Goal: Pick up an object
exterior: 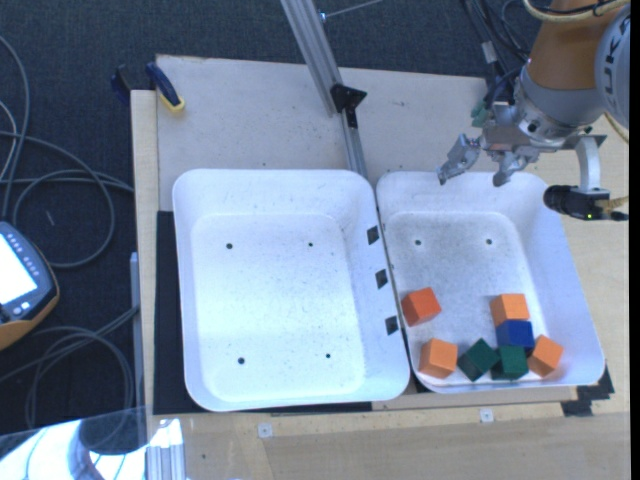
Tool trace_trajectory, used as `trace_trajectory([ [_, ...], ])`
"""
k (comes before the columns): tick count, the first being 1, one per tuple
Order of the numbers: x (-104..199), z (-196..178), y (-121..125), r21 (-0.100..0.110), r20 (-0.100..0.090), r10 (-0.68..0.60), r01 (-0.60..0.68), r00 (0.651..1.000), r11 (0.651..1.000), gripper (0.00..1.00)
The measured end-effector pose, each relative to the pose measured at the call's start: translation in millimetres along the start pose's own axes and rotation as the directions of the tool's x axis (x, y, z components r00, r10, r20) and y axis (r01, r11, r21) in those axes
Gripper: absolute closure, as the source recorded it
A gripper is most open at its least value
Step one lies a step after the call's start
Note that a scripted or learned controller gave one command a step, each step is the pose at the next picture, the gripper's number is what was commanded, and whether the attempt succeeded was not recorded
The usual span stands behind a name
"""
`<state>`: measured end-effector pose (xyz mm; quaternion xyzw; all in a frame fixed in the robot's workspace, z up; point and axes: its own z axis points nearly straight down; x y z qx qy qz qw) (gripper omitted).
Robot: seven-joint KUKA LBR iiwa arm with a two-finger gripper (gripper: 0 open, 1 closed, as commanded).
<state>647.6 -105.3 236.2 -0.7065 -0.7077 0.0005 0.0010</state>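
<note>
Over the far rim of the right-hand shallow white plastic bin [560,238] hangs the grey two-finger hand [478,166], fingers spread, gripping nothing; the small orange, green and blue cubes [487,340] lie clustered near the lower right of the frame, well apart from it, so I judge no pick has begun.

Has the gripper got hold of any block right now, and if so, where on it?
Nothing is held. The gripper hangs open above the far rim of the right bin, with bare space between its fingers; the blocks lie at the bin's near end.

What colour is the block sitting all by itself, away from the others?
Orange. The lone block sits in the right bin, seen in the camera view.
</note>
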Motion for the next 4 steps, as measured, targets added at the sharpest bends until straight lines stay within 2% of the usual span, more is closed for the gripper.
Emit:
trace_trajectory([
  [1,-34,142,-98,0.011,-0.002,0.006,-0.006,1.0,1.0,0.0],
  [2,27,136,-51,-0.006,-0.002,-0.005,0.005,1.0,1.0,0.0],
  [3,-30,54,-60,-0.011,0.005,0.006,-0.006,1.0,1.0,0.0],
  [4,-90,140,-81,0.008,0.0,0.009,-0.009,1.0,1.0,0.0],
])
